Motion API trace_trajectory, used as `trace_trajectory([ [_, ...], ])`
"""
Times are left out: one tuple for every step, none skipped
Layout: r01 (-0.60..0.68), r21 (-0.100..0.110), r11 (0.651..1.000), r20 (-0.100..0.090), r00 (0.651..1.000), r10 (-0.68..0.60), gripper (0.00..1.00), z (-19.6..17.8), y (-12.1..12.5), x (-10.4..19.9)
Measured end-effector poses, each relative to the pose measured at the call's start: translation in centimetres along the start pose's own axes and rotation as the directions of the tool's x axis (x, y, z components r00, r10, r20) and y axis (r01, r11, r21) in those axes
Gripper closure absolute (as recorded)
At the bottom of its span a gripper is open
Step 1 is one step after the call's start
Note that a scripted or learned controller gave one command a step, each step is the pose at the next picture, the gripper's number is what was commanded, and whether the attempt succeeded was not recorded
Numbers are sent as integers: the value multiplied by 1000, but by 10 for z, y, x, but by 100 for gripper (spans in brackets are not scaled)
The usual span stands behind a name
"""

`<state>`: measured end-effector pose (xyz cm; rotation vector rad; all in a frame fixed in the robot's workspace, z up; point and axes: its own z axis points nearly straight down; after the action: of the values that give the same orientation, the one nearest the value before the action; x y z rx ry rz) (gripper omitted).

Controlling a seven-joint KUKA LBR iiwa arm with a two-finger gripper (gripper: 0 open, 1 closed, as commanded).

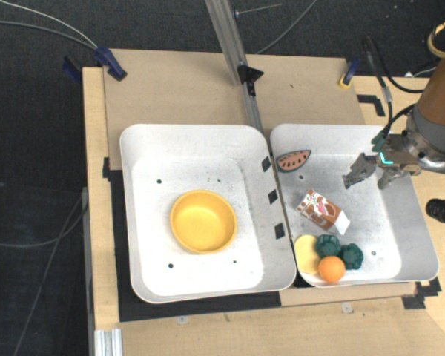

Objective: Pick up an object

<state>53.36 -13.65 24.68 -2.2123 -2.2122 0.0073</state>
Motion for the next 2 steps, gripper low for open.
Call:
trace_trajectory([
  [0,-5,1000,1,1000,0,0,-2,1,0],
  [-1,3,1000,-1,1000,1,0,41,0,-2],
])
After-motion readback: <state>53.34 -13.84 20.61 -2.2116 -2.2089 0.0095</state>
